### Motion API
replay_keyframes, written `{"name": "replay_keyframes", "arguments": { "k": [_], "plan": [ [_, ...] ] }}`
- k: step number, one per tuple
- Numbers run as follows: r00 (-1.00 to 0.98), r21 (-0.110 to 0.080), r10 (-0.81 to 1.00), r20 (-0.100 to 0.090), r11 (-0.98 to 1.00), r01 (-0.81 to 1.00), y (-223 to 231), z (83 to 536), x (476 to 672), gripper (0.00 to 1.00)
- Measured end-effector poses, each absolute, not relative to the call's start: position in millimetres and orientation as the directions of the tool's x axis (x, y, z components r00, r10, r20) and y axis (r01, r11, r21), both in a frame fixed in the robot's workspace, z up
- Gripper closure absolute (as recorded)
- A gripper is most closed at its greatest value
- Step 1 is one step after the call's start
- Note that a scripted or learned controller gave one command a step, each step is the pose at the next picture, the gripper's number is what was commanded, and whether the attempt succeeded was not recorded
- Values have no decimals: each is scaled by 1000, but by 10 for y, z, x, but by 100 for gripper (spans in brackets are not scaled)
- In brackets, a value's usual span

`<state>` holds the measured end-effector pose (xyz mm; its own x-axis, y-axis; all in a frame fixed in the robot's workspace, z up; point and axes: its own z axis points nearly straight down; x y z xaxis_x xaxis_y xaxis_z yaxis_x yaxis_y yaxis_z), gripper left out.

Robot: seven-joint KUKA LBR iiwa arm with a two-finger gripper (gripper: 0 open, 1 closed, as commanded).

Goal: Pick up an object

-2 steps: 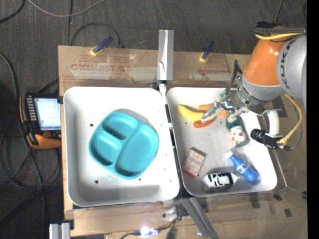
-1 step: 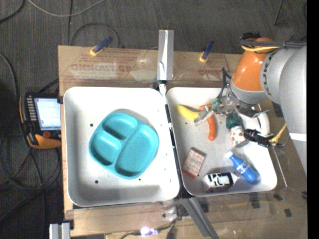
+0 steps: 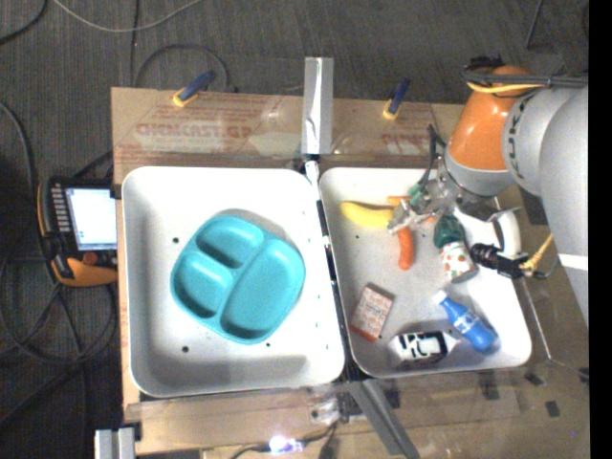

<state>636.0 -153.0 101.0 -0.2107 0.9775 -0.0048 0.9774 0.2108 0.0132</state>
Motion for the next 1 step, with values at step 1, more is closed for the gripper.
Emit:
{"name": "replay_keyframes", "arguments": {
  "k": [1],
  "plan": [
    [-93,-1,996,-2,93,996,-1074,2081,6413,100]
  ]
}}
